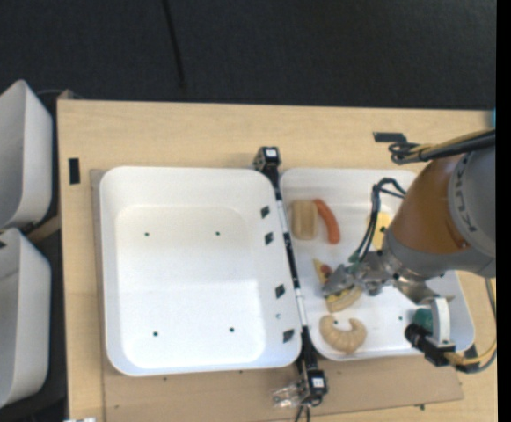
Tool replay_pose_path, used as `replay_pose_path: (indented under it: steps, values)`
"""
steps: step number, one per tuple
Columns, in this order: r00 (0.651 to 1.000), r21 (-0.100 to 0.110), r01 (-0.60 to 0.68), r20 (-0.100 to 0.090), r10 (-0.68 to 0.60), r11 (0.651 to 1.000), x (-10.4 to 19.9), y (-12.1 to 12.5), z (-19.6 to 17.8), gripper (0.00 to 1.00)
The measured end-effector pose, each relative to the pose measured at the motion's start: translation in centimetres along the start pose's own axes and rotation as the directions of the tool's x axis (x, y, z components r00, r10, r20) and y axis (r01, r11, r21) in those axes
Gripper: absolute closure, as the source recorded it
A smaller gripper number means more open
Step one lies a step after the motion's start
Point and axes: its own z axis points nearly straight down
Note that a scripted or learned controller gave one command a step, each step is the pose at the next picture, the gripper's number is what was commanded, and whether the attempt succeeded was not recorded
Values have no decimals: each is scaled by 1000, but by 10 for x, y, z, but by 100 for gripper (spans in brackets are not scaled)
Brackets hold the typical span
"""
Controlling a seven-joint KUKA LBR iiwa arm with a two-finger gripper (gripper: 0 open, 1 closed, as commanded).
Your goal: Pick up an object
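Observation:
My gripper [336, 281] is low in the right bin [354, 185], near its left wall and about halfway down. A pale tan piece [346, 301] lies right under it, partly covered. A beige croissant-shaped thing [343, 334] rests at the bin's front. A tan block [303, 220] and an orange-red sausage shape [328, 221] lie side by side at the back. A yellow thing [377, 229] peeks out beside the wrist, mostly hidden by the arm.
The left bin [185, 271] sits next to the right one, split from it by a ridge with black clips [283, 262]. The arm's orange band [427, 214] covers the right bin's right half. White objects [4, 236] stand off the bench's left edge.

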Motion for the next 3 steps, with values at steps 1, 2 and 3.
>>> replay_pose_path:
  steps: [1,2,3]
  values:
    - [1000,2,-1,1,1,1000,-22,-18,0,0]
    - [1000,-1,-2,3,2,1000,-80,-18,0,0]
    - [1000,-1,0,2,0,1000,-101,-17,0,0]
